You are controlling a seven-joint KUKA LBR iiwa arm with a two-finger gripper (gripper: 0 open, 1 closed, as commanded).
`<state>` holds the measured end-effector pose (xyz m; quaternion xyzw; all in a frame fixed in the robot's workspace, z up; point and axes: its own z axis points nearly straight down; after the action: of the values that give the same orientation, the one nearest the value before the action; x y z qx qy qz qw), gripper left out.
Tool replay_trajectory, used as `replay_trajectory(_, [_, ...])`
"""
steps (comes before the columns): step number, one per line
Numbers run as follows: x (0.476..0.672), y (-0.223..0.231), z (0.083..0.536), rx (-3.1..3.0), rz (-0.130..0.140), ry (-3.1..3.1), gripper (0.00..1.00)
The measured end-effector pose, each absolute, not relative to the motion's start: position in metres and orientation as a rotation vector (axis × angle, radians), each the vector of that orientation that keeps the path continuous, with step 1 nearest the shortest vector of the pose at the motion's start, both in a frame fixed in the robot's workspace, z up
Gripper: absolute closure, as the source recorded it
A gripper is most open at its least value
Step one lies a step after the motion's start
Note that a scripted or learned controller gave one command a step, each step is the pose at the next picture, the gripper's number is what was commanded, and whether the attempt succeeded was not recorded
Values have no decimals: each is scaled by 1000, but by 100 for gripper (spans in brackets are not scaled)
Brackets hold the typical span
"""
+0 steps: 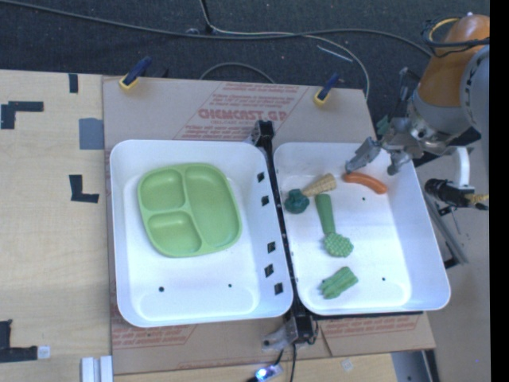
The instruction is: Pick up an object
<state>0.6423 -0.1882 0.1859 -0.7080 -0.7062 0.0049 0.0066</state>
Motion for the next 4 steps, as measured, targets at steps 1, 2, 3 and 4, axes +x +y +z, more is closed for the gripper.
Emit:
replay_trajectory(1, [645,-187,196,-2219,2,-2222,0])
replay_trajectory(2, [638,-187,150,-2218,6,-2220,0])
replay_trajectory(3, [646,-191,97,-2217,6,-2222,0])
replay_trajectory(4, [647,-191,85,-2218,4,-2225,0])
